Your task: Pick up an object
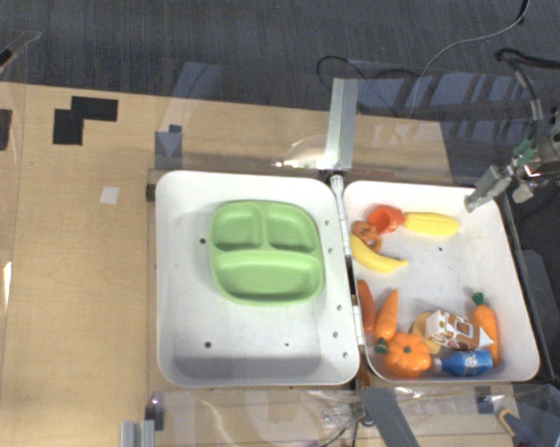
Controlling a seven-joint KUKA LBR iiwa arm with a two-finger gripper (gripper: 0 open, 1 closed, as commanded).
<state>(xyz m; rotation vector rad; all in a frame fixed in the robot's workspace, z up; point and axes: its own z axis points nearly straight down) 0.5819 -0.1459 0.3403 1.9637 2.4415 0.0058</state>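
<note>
Step in hand: approach. The gripper [487, 190] hangs over the far right corner of the right bin [444, 262], holding nothing; whether its fingers are apart or together cannot be told. No target is fixed; likely best is the corn [430, 224], lying alone near the gripper with clear floor beside it. Advice: descend square across its short axis, away from the bin wall. Right bin holds: corn, 1; tomato [384, 217], 1; banana [377, 258], 1; carrots, 3 ( [485, 326], [387, 313], [365, 303]); pumpkin [407, 354], 1; carton [449, 331], 1; blue can [467, 363], 1. Left bin [182, 260] holds: green tray [265, 251], 1.
</note>
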